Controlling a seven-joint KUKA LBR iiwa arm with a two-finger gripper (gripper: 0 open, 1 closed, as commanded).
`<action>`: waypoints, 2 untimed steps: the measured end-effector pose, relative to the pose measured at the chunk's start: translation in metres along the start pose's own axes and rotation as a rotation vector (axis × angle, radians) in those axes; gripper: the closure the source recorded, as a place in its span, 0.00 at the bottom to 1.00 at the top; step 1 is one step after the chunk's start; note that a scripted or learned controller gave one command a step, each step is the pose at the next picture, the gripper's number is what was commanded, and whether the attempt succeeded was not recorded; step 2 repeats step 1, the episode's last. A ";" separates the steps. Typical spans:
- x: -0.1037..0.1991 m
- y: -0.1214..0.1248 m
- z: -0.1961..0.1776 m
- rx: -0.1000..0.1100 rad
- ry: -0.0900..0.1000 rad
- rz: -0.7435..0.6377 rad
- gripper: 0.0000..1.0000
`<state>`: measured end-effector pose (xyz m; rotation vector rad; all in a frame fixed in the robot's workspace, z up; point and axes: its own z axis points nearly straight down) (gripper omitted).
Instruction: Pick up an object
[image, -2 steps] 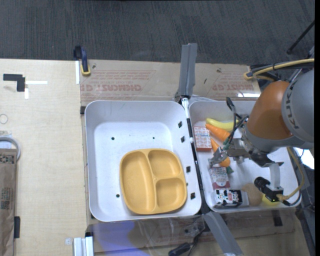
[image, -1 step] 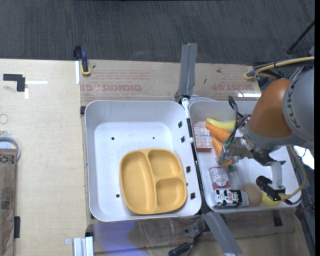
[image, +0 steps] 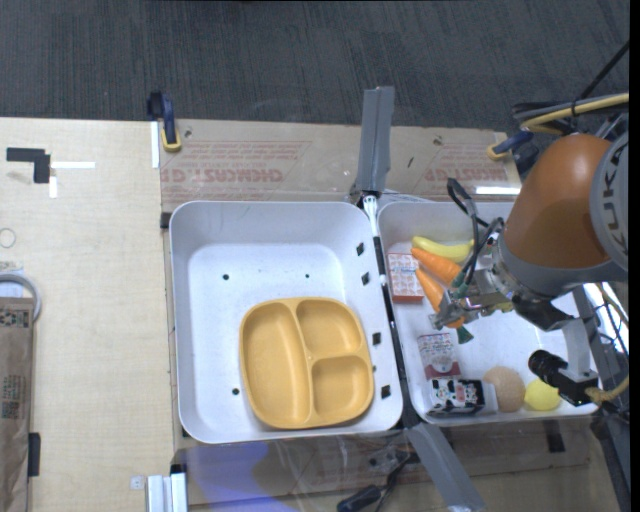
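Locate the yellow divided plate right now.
The yellow divided plate lies in the left bin, toward its near edge, close to the divider between the two bins.

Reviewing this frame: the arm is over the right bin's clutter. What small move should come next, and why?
Probably a short descent. The end effector sits over the carrot in the right bin, beside the banana, and nothing is visibly gripped, so lowering onto the carrot seems the likeliest step.

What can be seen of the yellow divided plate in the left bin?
The yellow divided plate looks like smooth moulded plastic, a rounded square with three compartments: one long one on the view's left and two smaller ones on the right. It lies flat, right side up, slightly rotated, on the left bin's floor toward the near right corner. Nothing lies in it.
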<state>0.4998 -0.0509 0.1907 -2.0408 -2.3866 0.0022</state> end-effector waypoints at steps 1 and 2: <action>0.035 0.060 0.001 0.003 -0.002 0.398 1.00; 0.035 0.060 0.001 0.003 -0.002 0.398 1.00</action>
